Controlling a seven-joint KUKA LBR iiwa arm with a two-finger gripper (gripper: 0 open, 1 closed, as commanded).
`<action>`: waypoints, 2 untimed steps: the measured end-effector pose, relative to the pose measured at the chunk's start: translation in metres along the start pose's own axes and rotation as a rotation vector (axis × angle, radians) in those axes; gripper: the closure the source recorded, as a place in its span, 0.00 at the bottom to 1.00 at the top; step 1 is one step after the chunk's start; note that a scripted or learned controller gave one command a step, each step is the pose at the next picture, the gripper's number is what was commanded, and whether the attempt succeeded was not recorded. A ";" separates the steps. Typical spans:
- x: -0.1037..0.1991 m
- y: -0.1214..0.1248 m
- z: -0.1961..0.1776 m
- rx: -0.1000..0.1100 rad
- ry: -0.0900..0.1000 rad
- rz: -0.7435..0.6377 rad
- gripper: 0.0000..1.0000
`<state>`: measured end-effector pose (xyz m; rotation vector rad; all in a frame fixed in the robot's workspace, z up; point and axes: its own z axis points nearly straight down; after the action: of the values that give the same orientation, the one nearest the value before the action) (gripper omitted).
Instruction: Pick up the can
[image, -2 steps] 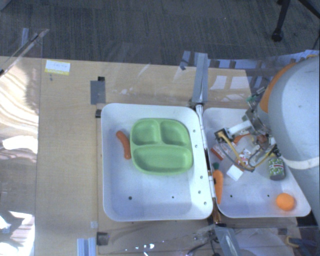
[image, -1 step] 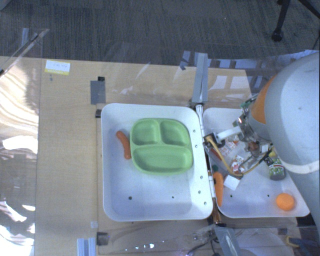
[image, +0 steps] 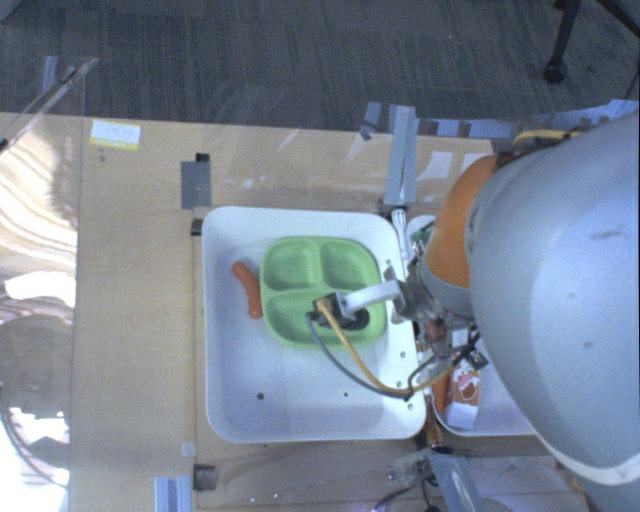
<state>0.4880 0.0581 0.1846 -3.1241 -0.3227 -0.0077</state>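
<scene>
Arm (image: 560, 300) overhangs right bin (image: 492, 428) — green plate (image: 300, 275), orange sausage (image: 248, 288) in left bin (image: 300, 400).

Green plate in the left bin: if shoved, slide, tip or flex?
The green plate looks like moulded plastic with raised dividers, so probably stiff and light. It lies flat and low on the smooth floor of the white bin, so it would likely slide rather than tip. A push leftward may carry the orange sausage-shaped thing beside it along.
</scene>
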 end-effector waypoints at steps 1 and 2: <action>0.019 0.019 -0.241 -0.006 0.010 -0.160 0.00; 0.022 0.020 -0.252 -0.013 0.022 -0.162 1.00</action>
<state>0.5124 0.0426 0.4372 -3.0979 -0.5762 -0.0448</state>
